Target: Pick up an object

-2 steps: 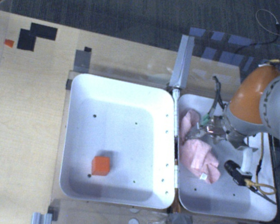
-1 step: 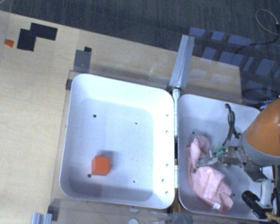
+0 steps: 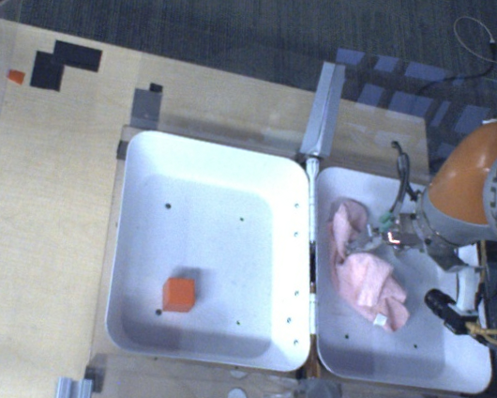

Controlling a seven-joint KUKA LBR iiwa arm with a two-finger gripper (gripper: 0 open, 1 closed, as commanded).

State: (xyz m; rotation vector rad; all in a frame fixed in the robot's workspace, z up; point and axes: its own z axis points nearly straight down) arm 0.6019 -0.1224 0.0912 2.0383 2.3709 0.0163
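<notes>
A crumpled pink cloth (image 3: pixel 364 271) lies in the right bin (image 3: pixel 410 365), toward its left and middle. My gripper (image 3: pixel 383 233) reaches in from the right and sits low over the cloth's upper edge, right against the fabric. An orange block (image 3: pixel 179 295) rests in the left bin (image 3: pixel 234 172), near its front left corner and far from the gripper.
A metal divider (image 3: pixel 322 121) runs between the two bins at the back. Black shapes (image 3: pixel 61 63) and a small orange square (image 3: pixel 15 77) lie on the wooden bench at the far left, outside the bins.
</notes>
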